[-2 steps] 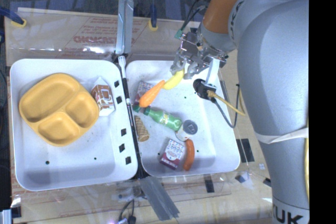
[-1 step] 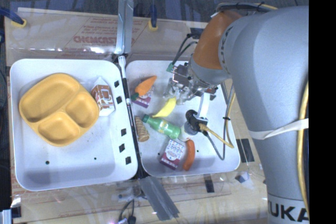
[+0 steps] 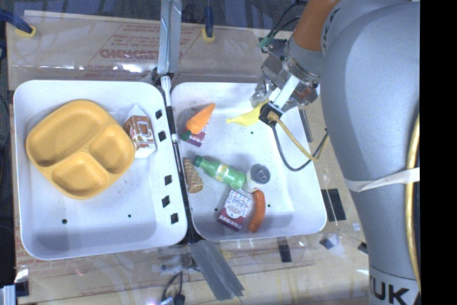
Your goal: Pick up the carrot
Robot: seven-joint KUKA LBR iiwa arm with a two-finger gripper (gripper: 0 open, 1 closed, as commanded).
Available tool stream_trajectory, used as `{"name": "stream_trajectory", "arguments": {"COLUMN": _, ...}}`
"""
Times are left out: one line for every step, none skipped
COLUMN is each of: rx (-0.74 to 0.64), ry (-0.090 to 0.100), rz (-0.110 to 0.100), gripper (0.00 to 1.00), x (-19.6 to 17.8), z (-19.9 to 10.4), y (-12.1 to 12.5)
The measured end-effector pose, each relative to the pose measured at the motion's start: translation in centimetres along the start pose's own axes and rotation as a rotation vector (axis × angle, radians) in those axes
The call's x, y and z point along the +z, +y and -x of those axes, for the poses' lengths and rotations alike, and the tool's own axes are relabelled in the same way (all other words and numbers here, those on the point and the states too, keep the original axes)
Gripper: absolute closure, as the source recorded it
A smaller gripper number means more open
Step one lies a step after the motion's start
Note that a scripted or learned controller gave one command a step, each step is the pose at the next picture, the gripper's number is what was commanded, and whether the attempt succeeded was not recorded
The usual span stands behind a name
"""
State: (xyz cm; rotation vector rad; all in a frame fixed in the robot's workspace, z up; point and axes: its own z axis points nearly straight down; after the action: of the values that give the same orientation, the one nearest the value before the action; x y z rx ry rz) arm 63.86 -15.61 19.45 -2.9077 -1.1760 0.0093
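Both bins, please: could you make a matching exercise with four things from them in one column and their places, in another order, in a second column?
Things:
1. carrot
2. yellow divided tray
3. green bottle
4. sausage

Places:
A. left bin, filling its left part
B. right bin, near its front edge, beside a red packet
C. right bin, upper left part, by the divider
D. right bin, about the middle, lying on its side

Pairs: 1-C, 2-A, 3-D, 4-B
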Motion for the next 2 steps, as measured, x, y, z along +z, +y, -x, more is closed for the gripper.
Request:
{"name": "stream_trajectory", "arguments": {"rx": 0.121, "ry": -0.001, "rz": -0.003, "gripper": 1.0, "x": 7.1, "z": 4.1, "y": 0.2}}
{"name": "stream_trajectory", "arguments": {"rx": 0.435, "ry": 0.0, "rz": -0.002, "gripper": 1.0, "x": 7.8, "z": 4.2, "y": 2.0}}
